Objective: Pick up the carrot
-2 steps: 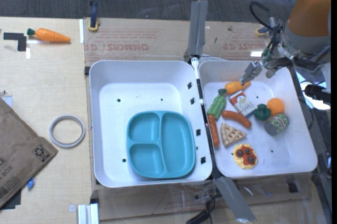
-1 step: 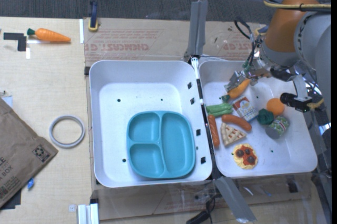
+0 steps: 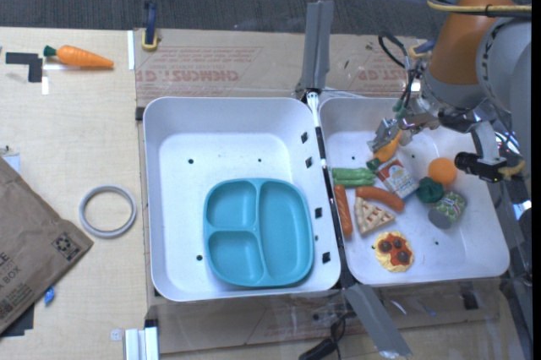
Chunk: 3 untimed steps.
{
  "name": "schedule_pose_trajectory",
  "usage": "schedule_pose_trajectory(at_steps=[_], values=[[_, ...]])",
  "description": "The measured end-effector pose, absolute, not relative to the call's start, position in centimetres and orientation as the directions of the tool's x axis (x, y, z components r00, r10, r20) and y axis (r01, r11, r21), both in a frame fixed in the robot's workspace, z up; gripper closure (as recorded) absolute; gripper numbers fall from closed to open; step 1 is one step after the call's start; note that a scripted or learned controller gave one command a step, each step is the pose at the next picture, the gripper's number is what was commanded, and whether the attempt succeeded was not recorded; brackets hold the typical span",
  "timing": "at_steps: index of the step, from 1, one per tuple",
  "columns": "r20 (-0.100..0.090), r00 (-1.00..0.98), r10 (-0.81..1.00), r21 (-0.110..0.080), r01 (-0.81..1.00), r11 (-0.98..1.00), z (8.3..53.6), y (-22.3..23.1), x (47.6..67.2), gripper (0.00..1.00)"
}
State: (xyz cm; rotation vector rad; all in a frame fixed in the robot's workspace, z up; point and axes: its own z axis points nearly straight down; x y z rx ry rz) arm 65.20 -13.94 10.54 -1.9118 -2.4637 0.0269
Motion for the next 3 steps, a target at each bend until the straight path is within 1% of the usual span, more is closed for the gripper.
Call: schedule_pose_trajectory(at_steps=[1,2,3], values=[[-0.001,-0.241,0.971,0.001,0.971,0.241,22.2,-5.5,63.7,1.00],[-0.001,-0.240,0.971,0.000,0.971,0.240,22.1,-5.6,63.7,0.00],[0.000,-0.115,0.993,-0.003,0.993,0.115,16.4,-10.2,60.2,0.00]])
